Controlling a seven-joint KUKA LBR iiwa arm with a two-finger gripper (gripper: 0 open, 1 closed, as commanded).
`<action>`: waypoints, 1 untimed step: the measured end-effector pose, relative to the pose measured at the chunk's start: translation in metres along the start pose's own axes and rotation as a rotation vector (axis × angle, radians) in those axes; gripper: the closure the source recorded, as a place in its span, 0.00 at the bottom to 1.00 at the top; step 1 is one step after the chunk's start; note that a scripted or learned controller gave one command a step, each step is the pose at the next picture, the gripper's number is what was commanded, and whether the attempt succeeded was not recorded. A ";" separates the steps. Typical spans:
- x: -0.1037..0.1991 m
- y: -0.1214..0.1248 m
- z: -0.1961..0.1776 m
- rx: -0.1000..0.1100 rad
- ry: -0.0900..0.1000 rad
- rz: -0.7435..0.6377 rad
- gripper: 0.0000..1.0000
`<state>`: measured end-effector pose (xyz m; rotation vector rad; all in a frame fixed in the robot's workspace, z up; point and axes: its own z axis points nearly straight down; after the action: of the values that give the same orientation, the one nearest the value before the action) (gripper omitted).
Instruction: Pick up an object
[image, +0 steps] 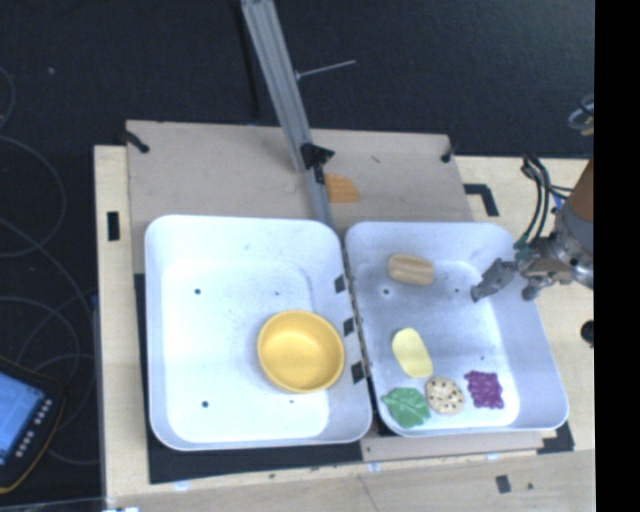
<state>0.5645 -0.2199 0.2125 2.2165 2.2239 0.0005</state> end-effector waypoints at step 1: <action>0.000 0.000 0.000 0.000 0.000 0.000 0.00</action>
<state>0.5645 -0.2199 0.2125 2.2161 2.2241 0.0002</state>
